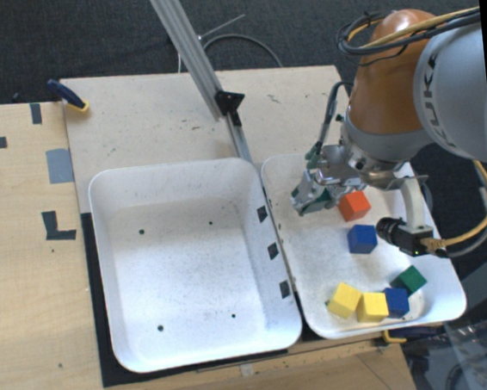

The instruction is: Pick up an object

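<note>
Blocks lie loose in the right bin; the arm's jaws hang over its upper part.

Nearest, along the bin's lower edge, two yellow blocks sit touching, with a blue block just right of them and a green block above that; further up, mid-bin, a second blue block lies apart; above it an orange block sits just beside the wrist hardware; whether the jaws are open or closed I cannot tell, and nothing is seen between them; the left bin sits alongside on the desk; at the upper left of the frame a small blue-and-yellow tool lies on the desk.
</note>
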`<state>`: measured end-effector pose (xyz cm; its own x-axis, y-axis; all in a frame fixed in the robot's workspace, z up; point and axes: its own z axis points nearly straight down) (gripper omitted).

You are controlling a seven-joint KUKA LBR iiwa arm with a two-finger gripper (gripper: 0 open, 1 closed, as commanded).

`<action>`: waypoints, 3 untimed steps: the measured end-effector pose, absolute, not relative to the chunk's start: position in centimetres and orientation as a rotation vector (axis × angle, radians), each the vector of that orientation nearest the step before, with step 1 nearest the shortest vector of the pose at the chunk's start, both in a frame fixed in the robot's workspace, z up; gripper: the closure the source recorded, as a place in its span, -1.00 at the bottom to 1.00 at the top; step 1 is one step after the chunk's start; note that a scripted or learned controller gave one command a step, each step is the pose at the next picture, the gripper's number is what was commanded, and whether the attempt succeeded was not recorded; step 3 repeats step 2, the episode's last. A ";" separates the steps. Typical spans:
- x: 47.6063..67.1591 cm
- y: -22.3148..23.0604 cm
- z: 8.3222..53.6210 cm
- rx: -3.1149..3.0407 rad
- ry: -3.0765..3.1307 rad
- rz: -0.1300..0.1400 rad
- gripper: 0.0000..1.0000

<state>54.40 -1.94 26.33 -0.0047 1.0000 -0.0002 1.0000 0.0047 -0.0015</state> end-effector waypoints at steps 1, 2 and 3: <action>56.6 2.4 24.6 -2.214 -2.225 0.003 1.00; 58.6 8.0 24.3 -2.212 -2.227 0.001 1.00; 58.6 8.0 24.3 -2.212 -2.227 0.001 1.00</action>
